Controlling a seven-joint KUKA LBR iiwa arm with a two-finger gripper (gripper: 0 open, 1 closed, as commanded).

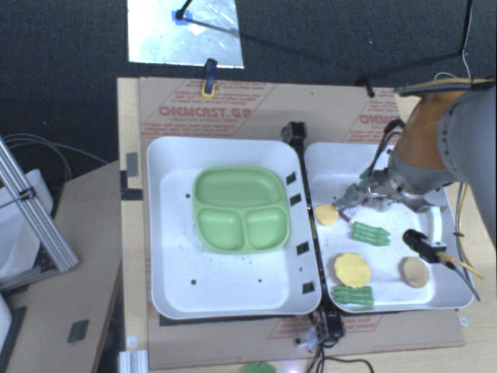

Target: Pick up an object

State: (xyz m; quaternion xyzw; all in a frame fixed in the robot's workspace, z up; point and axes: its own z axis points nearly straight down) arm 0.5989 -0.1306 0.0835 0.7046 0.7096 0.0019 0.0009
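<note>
Gripper (348, 202) low in the right bin (342, 158), tips just above a small pale yellow lump (327, 214) at the bin's left wall. How the tool is set, I can't tell; the metal blurs together there. Just right lies a ribbed green bean piece (370, 233). Below, a flat yellow disc (352, 269) touches another green piece (353, 295). A tan round (415, 271) sits well right. The left bin (167, 231) carries a smooth green divided plate (239, 210).
</note>
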